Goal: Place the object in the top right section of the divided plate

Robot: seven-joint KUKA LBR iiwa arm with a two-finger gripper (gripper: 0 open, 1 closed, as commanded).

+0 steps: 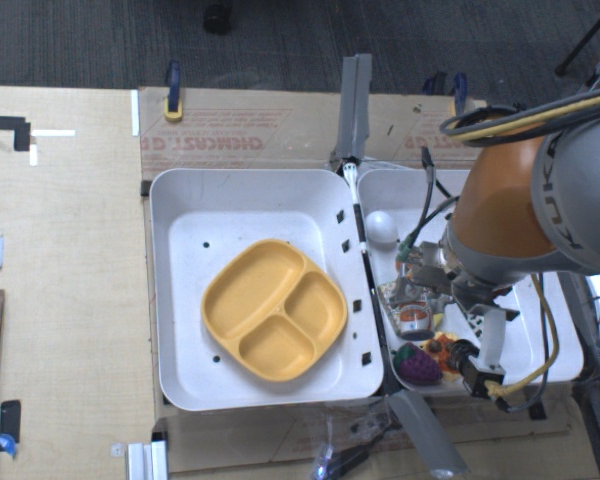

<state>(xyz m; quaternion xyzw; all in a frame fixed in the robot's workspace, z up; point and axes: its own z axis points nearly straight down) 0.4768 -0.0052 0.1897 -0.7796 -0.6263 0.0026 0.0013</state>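
Gripper low in right bin, over clutter near its left wall; finger state can't tell. Plate in left bin, leftward across divider. Object not identifiable; grapes, ball nearby

Item one: on the grey arm, at the right edge, you can read the dark letters "KU", the start of a brand name running down the housing. Item two: the cardboard sheet behind the bins carries red printed lettering, upside down from your viewpoint and too faint to make out reliably.
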